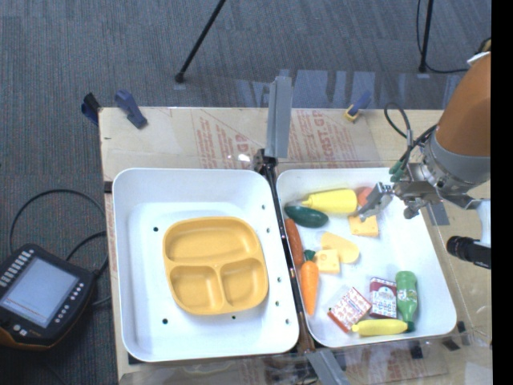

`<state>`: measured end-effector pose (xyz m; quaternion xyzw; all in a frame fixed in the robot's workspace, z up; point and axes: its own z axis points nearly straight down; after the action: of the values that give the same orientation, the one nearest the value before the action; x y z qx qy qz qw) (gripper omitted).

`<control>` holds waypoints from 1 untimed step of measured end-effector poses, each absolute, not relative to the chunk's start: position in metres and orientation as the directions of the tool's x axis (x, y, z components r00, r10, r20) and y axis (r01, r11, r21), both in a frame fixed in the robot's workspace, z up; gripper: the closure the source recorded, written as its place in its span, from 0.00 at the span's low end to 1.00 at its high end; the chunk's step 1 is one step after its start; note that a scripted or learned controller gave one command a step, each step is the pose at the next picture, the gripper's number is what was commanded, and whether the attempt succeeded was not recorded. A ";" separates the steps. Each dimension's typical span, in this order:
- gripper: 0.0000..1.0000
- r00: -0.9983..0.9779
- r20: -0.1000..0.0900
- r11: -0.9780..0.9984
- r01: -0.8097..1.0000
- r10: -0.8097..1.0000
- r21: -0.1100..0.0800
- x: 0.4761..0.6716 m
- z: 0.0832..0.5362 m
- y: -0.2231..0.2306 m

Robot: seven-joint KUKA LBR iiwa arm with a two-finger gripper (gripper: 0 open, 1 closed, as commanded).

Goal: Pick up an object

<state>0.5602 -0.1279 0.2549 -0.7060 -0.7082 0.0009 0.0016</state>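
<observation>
The pick is not yet made, as far as this view shows. The gripper (375, 205) hangs low over the far part of the right bin (443, 279), reaching in from the right, and its fingers (370, 208) sit just over a small yellow cheese wedge (365, 227) lying near the far middle of that bin. Whether the fingers are spread or closed cannot be told here, and nothing can be seen gripped between them, so the wedge looks to be resting on the bin floor. Just left of it lie a yellow corn cob (329, 201) and a dark green cucumber (305, 216); nearer are a second cheese piece (341, 248), a carrot (309, 286), a green bottle (406, 293), two red packets (349, 309) and a banana (380, 326). The left bin (132, 215) carries a yellow divided tray (215, 265). What is left, by my reading, is closing on something and lifting it clear.
</observation>
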 end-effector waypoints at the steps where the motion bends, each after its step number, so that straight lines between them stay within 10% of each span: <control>1: 0.00 -0.131 0.004 0.131 0.991 0.991 -0.010 0.604 0.167 -0.178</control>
<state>0.6040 -0.1782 0.1675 -0.6591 -0.7520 0.0024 0.0048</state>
